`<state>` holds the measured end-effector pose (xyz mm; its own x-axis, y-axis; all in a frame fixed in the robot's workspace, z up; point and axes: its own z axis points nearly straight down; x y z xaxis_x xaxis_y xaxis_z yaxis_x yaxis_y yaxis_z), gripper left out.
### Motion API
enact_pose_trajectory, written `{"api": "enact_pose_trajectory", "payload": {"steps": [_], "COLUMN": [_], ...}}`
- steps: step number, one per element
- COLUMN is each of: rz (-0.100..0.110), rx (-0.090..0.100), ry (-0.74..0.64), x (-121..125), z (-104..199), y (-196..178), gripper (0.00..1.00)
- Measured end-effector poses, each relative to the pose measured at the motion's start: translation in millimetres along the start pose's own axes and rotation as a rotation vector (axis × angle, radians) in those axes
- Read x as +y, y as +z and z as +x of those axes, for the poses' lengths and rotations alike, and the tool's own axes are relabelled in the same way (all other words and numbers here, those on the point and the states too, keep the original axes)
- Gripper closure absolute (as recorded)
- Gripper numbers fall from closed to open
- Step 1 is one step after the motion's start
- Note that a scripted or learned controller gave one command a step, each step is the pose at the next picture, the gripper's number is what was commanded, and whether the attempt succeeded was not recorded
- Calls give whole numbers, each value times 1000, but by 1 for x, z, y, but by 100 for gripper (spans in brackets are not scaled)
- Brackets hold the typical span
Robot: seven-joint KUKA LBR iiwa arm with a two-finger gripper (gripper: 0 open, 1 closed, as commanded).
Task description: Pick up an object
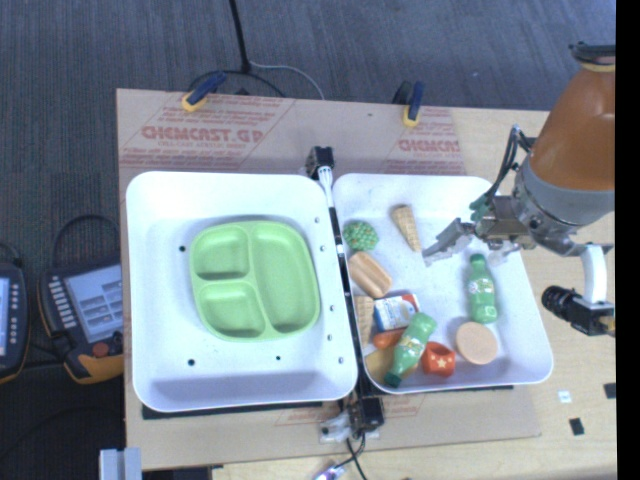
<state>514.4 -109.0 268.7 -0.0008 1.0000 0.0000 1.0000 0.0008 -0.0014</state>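
One green bottle (481, 289) partly under the gripper (462, 238).

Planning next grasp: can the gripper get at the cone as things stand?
Probably yes. The cone lies alone on bare bin floor, apart from the other items, and the gripper hovers just to its right with nothing between.

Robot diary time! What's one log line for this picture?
stage: reaching | tool: above right bin, holding nothing | nearest: green bottle, ice cream cone | left bin: green tray
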Motion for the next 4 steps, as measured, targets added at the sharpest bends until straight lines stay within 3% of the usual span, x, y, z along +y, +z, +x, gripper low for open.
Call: {"api": "enact_pose_trajectory", "payload": {"steps": [1,2,3,4], "rz": [0,-1,-11,12], "rx": [-1,0,-3,-4], "ry": [-173,-99,-7,-237], "x": [6,19,102,141], "z": [-49,-84,-29,-24], "y": [46,165,180,181], "gripper": [0,0,0,0]}}
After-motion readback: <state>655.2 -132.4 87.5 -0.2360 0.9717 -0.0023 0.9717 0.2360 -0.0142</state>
